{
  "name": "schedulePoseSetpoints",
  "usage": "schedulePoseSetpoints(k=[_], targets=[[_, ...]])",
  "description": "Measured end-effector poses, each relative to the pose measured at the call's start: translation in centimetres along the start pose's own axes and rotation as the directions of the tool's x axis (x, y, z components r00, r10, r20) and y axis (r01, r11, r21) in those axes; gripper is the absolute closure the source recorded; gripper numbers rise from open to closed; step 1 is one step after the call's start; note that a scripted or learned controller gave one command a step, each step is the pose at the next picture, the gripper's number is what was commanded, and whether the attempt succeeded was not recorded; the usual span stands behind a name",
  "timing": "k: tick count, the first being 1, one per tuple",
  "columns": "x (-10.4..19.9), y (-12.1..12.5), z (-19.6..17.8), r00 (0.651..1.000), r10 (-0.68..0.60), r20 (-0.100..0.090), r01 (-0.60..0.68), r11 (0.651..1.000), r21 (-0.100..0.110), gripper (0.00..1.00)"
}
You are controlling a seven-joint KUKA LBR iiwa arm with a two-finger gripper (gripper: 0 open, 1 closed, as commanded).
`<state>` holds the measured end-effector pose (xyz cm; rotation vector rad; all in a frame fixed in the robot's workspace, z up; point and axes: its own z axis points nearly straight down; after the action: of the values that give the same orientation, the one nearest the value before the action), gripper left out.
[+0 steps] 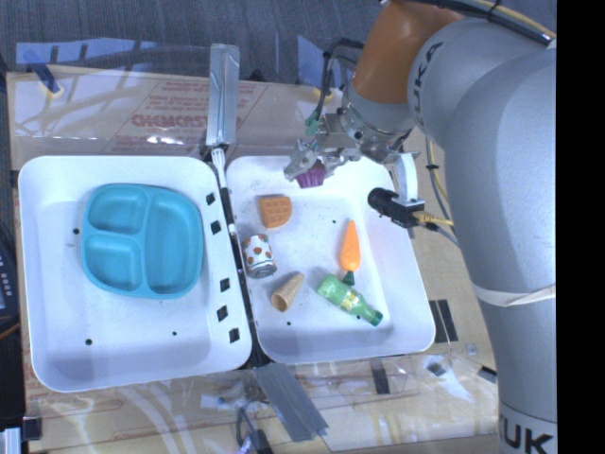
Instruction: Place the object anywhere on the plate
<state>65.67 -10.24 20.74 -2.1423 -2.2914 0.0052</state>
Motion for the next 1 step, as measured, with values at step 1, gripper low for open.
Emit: schedulePoseSetpoints(k=[1], targets=[[7.38,0.49,-1.54,0.999,0.032,0.001,-0.032,0.999,-0.003,1.00]])
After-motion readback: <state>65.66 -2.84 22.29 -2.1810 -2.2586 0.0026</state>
